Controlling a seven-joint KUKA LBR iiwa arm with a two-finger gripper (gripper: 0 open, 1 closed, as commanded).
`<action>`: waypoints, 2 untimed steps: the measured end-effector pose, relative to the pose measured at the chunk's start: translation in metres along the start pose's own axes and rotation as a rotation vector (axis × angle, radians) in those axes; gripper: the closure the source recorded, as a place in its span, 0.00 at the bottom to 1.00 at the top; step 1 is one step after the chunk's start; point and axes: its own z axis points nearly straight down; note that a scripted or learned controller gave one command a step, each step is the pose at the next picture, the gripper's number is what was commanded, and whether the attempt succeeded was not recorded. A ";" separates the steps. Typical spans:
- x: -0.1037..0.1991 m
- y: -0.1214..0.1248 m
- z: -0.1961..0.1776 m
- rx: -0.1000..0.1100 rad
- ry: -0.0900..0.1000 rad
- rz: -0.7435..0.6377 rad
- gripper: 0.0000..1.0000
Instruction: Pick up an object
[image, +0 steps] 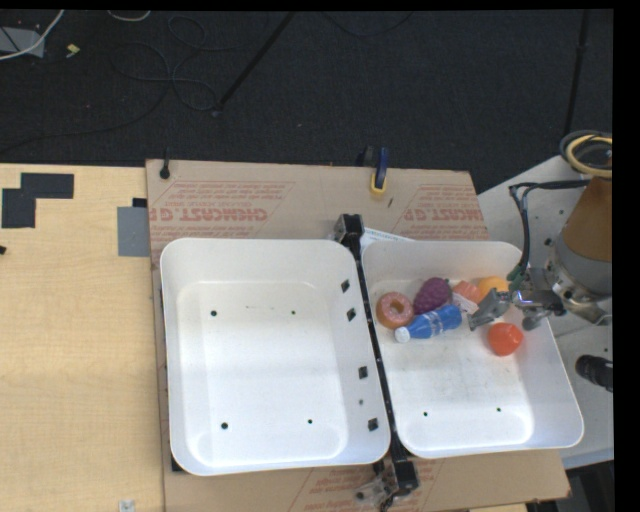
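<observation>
Here the gripper (503, 306) hung over the right bin (480, 420), fingers apart and holding nothing, just beside the red ball (505, 339) and blue bottle (432, 324).

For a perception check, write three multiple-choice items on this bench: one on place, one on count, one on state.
1. Where do the objects lie?
A. left bin
B. right bin
C. on the cardboard

2. How many white bins are on the bench?
A. one
B. two
C. three

3. How is the blue bottle positioned?
A. lying on its side
B. standing upright
C. hanging from the gripper

Answers: 1 B, the toys cluster in the right bin's far part. 2 B, two bins sit side by side. 3 A, the bottle lies flat beside the doughnut.
</observation>
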 end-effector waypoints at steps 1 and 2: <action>0.020 -0.009 0.112 -0.001 -0.001 0.000 0.00; 0.092 0.061 0.107 -0.007 -0.007 -0.006 0.00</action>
